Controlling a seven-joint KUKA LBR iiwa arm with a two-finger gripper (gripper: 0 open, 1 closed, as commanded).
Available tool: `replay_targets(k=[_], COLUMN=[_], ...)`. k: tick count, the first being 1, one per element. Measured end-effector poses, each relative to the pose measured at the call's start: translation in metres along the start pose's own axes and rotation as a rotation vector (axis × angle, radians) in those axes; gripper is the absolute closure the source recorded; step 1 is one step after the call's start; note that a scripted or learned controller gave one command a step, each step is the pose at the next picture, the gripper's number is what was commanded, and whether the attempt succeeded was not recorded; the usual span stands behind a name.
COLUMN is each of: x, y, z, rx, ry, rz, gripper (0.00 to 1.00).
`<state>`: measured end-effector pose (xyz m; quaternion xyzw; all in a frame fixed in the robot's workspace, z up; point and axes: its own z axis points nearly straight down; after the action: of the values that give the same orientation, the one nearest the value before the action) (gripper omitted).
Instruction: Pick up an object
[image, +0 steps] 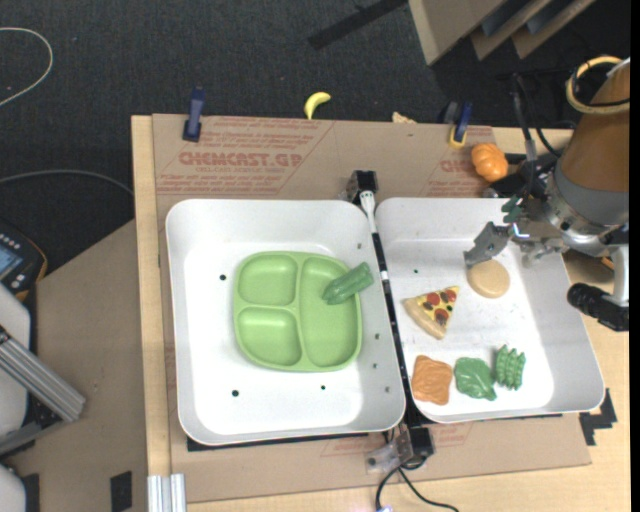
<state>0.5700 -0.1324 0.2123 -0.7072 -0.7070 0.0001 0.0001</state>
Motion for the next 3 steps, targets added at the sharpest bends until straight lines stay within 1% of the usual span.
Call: replay_targets(k=[1,2,3], x=[0.077,0.09,0.168], y=[-0.007,-0.094,-0.09], z=[-0.1,-0.093,-0.177], rx=[-0.011,0.007,-0.012], ry=[0.001,0.003,0.001], rz=[-0.009,0.0,-0.009], gripper=[0.0,0.0,0.0])
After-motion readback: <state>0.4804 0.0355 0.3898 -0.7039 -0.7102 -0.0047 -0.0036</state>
